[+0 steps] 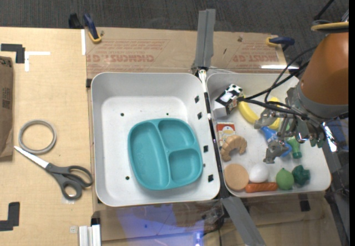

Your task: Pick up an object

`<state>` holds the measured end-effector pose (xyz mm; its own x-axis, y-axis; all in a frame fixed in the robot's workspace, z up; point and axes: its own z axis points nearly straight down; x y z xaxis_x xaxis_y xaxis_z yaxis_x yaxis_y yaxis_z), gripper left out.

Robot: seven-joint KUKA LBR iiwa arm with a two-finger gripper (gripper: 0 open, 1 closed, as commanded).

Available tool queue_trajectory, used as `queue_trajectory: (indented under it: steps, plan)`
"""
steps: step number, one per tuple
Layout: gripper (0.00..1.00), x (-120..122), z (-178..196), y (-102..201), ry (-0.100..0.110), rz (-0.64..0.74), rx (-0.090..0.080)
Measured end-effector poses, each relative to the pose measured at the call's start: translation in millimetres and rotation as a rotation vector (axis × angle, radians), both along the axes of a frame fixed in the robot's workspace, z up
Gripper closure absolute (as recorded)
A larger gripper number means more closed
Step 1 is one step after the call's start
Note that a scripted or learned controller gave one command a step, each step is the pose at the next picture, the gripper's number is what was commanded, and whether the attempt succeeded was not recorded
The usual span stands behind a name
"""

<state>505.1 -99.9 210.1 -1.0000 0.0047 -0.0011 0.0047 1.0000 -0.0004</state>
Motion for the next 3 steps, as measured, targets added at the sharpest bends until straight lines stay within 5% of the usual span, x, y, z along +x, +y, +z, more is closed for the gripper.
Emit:
queue_trajectory:
  steps: [1, 2, 3]
  plan:
    - [0.0, 97.4, -107.1, -26.8, -0.001, 0.08, 0.0]
    - [0.0, 44.8, -117.6, -47.8, -0.002, 0.022, 0.0]
    - [1.0, 46.4, -107.5, -46.9, -0.006, 0.026, -0.002]
